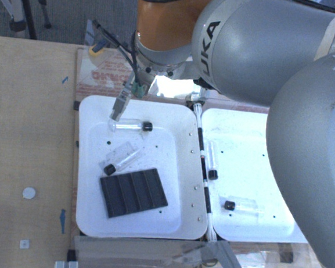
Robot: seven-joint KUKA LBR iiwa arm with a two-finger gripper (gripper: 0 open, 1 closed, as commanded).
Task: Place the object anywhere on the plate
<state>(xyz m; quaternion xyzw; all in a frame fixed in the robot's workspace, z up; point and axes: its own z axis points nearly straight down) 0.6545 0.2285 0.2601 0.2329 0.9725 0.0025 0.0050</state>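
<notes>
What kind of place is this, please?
Probably a robotics lab bench: a KUKA arm reaches over two white bins, which hold clear tubes and a dark ribbed plate.

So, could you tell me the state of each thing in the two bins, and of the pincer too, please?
Pincer: above the left bin's far end, tip beside a tube.
Upper tube: lying flat, black cap on, pointing right.
Lower tube: lying flat on a slant, black cap at lower left.
Black plate: flat in the left bin, bare.
Two capped tubes: lying in the right bin.
</notes>
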